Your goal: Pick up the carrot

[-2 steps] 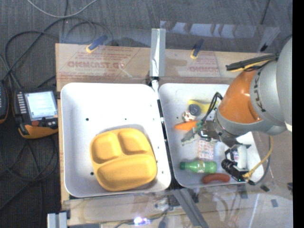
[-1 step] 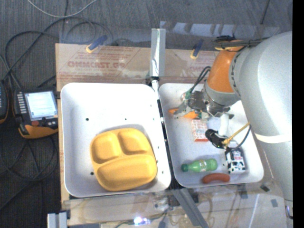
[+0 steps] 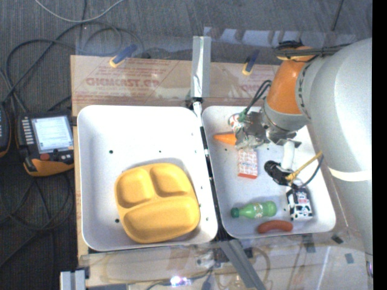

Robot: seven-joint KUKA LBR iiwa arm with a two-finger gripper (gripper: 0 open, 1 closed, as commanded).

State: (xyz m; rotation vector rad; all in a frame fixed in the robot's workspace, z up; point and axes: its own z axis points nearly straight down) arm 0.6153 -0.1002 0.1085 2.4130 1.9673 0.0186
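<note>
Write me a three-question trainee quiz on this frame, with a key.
1. True or false: the yellow divided tray lies in the left bin.
2. Which item lies nearest the gripper? A) carrot B) green bottle C) sausage
3. Fill in: the green bottle and sausage lie by the right bin's ____ edge.

Key: 1 true; 2 A; 3 bottom.

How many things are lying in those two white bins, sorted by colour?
Yellow: 1, the divided plate in the left bin
Orange: 1, the carrot by the gripper
Green: 1, the bottle
Red: 1, the sausage
Red and white: 1, the packet
Black and white: 1, the small cow-patterned toy
Total: 6
</note>
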